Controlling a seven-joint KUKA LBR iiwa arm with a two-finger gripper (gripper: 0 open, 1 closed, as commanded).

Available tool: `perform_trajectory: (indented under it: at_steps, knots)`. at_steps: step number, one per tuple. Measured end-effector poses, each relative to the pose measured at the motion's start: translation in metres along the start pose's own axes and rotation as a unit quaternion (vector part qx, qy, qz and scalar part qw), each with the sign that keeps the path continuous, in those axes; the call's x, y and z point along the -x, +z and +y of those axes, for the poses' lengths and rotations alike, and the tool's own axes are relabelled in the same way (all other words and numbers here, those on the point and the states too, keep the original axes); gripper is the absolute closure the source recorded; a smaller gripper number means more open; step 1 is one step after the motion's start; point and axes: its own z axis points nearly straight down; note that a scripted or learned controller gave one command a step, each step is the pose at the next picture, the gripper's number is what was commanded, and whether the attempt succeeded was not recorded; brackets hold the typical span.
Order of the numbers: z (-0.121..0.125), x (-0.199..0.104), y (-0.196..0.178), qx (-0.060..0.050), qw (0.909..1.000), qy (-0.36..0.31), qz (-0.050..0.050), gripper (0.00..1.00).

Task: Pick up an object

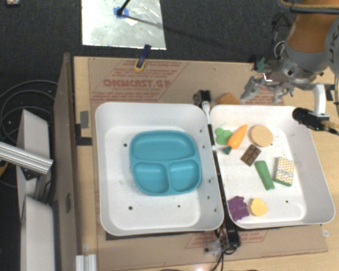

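The right bin (pixel 313 168) holds several small toy foods. An orange carrot (pixel 238 136) with a green top lies near the bin's left wall, beside a round tan cookie (pixel 261 135). Below them lie a brown chocolate piece (pixel 250 154), a green stick (pixel 264 175) and a speckled pale block (pixel 284 171). Purple grapes (pixel 238 207) and a yellow lemon-like piece (pixel 259 207) sit at the front. My gripper (pixel 265 93) hangs over the bin's back edge, open, its fingers spread with nothing between them.
The left bin (pixel 113 151) holds a blue divided plate (pixel 165 161). A tan object (pixel 228 99) lies on the cardboard just behind the bins. A black cable connector (pixel 308 118) juts over the right bin's back right corner.
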Motion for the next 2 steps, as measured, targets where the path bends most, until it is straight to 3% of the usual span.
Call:
perform_trajectory:
  at_steps: [1, 2]
  knots:
    - [-0.052, 0.02, 0.102, -0.003, 1.0, 0.002, 0.001, 0.0]
    - [-0.076, 0.051, 0.16, -0.001, 1.0, 0.002, 0.0, 0.0]
